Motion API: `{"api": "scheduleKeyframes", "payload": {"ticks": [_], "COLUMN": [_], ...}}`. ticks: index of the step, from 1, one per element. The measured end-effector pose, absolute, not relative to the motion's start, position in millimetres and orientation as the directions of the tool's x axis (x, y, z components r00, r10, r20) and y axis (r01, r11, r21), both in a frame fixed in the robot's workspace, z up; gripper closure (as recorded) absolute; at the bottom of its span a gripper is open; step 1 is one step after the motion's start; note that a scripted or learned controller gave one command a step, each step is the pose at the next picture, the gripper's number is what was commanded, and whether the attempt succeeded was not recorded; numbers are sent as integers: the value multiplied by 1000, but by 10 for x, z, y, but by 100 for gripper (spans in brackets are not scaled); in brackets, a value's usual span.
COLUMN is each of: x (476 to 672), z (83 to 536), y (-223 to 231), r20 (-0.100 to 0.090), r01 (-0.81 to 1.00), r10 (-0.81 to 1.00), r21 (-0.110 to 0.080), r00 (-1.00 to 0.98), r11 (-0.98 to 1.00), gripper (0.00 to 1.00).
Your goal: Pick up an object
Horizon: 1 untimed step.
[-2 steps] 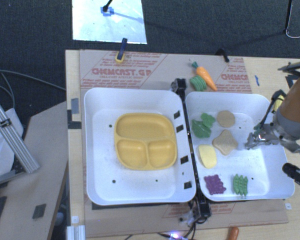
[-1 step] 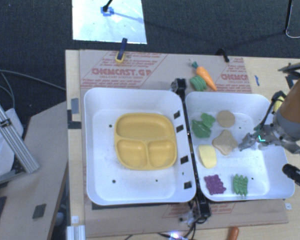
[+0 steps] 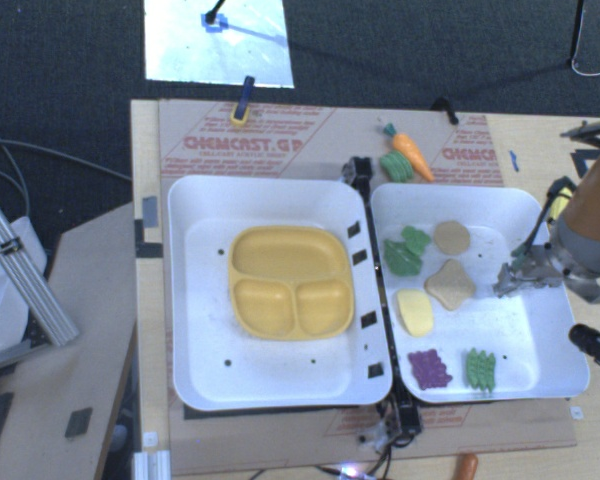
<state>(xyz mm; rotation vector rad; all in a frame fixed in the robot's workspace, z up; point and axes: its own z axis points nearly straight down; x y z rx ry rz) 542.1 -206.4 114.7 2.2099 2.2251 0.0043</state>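
The grey arm with its orange band comes in from the right, and the two-finger gripper [image 3: 508,280] sits low over the right white bin [image 3: 550,368], just right of the tan bread-slice-shaped toy [image 3: 450,285]. Whether it is apart or together, I cannot tell from this angle; nothing shows clamped in it. Around that slice lie a round tan cookie-like disc [image 3: 452,237], a green leafy toy vegetable [image 3: 406,251], a pale yellow block [image 3: 415,313], a purple grape cluster [image 3: 430,368] and a green bumpy pod toy [image 3: 480,368]. The left white bin [image 3: 195,268] holds a yellow three-compartment plastic tray [image 3: 290,280]. Outside the bins, on the cardboard, rests an orange toy carrot [image 3: 408,155].
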Motion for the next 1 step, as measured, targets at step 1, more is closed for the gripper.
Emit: {"api": "scheduleKeyframes", "payload": {"ticks": [1], "x": [5419], "z": [1143], "y": [-2064], "r20": [-2], "r01": [1000], "r10": [1000], "r21": [5], "r00": [-7], "r11": [7], "gripper": [0]}}
